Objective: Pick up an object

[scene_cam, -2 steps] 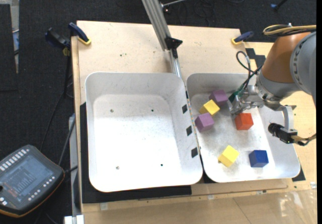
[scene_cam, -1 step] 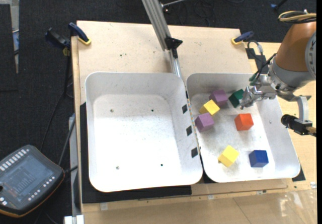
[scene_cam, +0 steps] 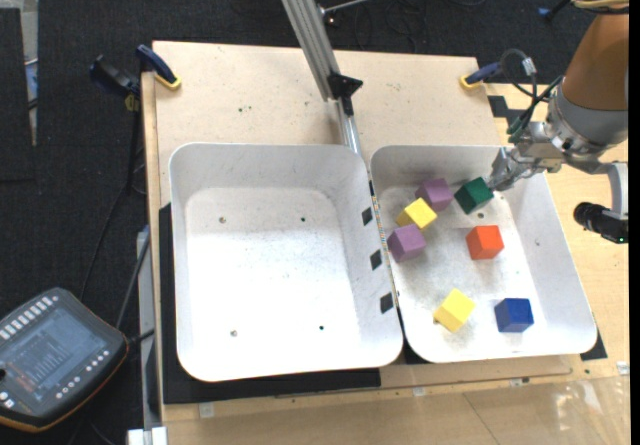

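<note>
Tool [scene_cam: 497,180] tip touching green cube [scene_cam: 474,196].

green cube [scene_cam: 474,196] tilted, at right bin's [scene_cam: 575,318] far side

arm [scene_cam: 590,83]: reaching in from right | gripper [scene_cam: 497,178]: angled down-left
</note>
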Motion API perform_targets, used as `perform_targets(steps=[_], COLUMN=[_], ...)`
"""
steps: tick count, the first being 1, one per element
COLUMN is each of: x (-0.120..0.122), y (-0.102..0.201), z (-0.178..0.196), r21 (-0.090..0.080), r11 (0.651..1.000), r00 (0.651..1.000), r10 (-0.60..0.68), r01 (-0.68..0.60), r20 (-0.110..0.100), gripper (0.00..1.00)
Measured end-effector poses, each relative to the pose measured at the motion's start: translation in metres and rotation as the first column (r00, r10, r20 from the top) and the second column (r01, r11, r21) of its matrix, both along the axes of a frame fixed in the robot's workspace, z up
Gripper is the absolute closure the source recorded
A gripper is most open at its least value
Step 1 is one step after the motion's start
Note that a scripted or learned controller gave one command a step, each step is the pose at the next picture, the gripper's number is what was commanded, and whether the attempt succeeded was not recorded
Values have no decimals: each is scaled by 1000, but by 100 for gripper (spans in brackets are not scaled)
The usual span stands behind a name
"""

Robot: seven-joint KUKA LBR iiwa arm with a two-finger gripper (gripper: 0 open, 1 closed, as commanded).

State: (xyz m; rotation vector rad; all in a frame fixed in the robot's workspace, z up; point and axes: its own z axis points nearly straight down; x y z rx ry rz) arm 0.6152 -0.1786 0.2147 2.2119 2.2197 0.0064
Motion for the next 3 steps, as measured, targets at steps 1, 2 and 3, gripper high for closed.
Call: perform_targets(steps=[1,2,3], x=[1,6,26], y=[0,45,98], z=[12,18,13], r21=[1,3,4], r11=[1000,1000,1000], r00=[1000,1000,1000], r10=[-1,4,5], r01=[1,-3,-5], r20=[-4,-7,-6], gripper=[100,100,100])
